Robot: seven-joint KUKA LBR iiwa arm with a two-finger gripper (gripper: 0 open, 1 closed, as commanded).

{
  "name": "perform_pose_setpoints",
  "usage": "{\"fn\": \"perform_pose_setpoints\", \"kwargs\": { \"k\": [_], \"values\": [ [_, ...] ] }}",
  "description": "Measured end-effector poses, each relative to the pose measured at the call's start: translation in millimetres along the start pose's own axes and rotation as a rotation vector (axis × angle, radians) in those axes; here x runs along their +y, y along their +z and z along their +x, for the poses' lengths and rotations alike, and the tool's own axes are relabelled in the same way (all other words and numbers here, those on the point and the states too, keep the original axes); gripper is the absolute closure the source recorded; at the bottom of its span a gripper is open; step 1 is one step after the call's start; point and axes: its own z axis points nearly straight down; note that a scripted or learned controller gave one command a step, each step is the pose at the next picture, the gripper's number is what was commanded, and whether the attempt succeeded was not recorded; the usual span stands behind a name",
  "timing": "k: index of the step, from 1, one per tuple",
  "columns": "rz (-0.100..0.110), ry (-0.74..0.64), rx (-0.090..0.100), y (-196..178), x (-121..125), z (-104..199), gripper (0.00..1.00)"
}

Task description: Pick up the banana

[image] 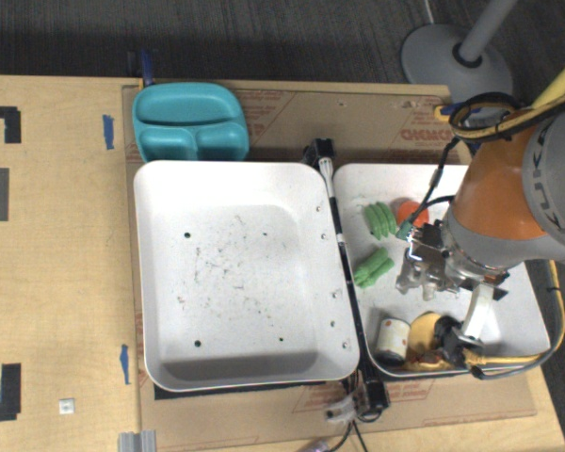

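White plastic: two shallow bins sat side by side on a cardboard sheet [358,121] laid over the pale wood tabletop [56,252]. The left bin [235,271] showed a floor with dark specks and scuffs.

The right bin [525,311] carried all the loose things. The banana [422,330], yellow and browning, lay near the bin's front wall, about midway along it. A short white cylinder with a dark end [391,339] lay just beside the banana on its left. Two ridged green pieces lay farther back on the bin's left side, the upper green piece [380,219] near the back and the lower green piece [373,268] closer to the middle. An orange-red piece [410,209] lay just right of the upper green one, partly hidden by the robot.

The arm [508,196], its orange band uppermost in the view, reached in from the right over the right bin. The gripper [422,276] hung over the middle of that bin, just right of the lower green piece and behind the banana, apart from it. The jaws pointed away from the camera; whether they were apart or together could not be told.

A teal divided tray [190,125] sat behind the left bin. Strips of blue tape [108,132] and black tape marks [5,125] were stuck to the tabletop on the left.
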Motion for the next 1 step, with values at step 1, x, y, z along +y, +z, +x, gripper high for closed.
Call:
{"fn": "perform_pose_setpoints", "kwargs": {
  "k": [1],
  "values": [
    [-0.002,-0.001,0.0,-10.3,0.8,0.6,1.0]
  ]
}}
